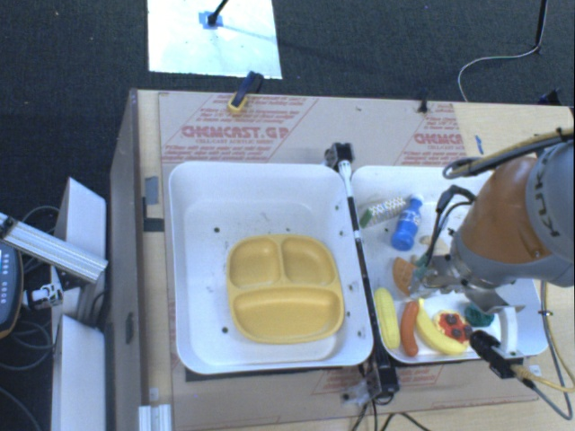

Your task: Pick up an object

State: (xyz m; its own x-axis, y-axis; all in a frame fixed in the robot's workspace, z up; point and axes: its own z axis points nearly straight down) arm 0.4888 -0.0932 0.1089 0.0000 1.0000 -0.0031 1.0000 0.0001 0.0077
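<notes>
Objects for picking were seen gathered in the right bin, with none of them lifted. A blue bottle lay tilted near the bin's upper middle, and just to its left a clear wrapped packet rested close to the divider between the bins. Lower down, a pale yellow corn cob was laid along the left wall, an orange carrot-like piece just beside it, and a yellow banana next to that. A small red and yellow item was seen touching the banana, and a teal piece lay near it under the arm. An orange-brown piece was partly covered by the wrist.

The gripper was found low over the middle of the right bin, between the bottle and the banana, at the end of the grey arm with its orange band. The fingers were hidden by the wrist body and cabling, so whether they were parted or closed could not be told; nothing could be made out between them.

In the left bin, a yellow divided tray was set flat near the centre, with three compartments. Behind the bins, printed cardboard was spread over the bench, a yellow-and-blue tool lay at its far edge, and a white sheet lay on the dark floor beyond.
</notes>
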